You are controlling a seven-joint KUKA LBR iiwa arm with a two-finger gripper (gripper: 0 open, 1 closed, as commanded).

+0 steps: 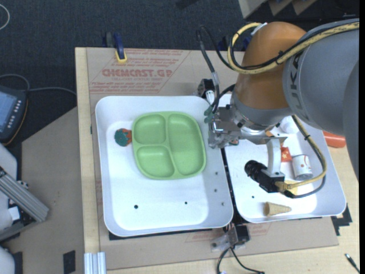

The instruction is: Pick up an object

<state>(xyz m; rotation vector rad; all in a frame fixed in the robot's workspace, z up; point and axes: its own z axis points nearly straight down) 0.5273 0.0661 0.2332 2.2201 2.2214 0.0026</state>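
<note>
My gripper [221, 135] hangs under the big grey and orange wrist, above the inner edge of the right bin [251, 207], close to the divide between the two bins. In the left bin [154, 210] lies a green three-part plate [169, 145]. A small teal and orange toy [122, 136] sits just left of the plate. A tan cone [276, 209] lies near the front of the right bin. Further right are a small white can with red ends [301, 165] and a red and white item [285, 153], partly hidden by the arm.
The arm covers most of the back of the right bin. A brown board [142, 70] with red lettering lies under both bins. An orange thing [334, 139] pokes out from under the arm at the far right.
</note>
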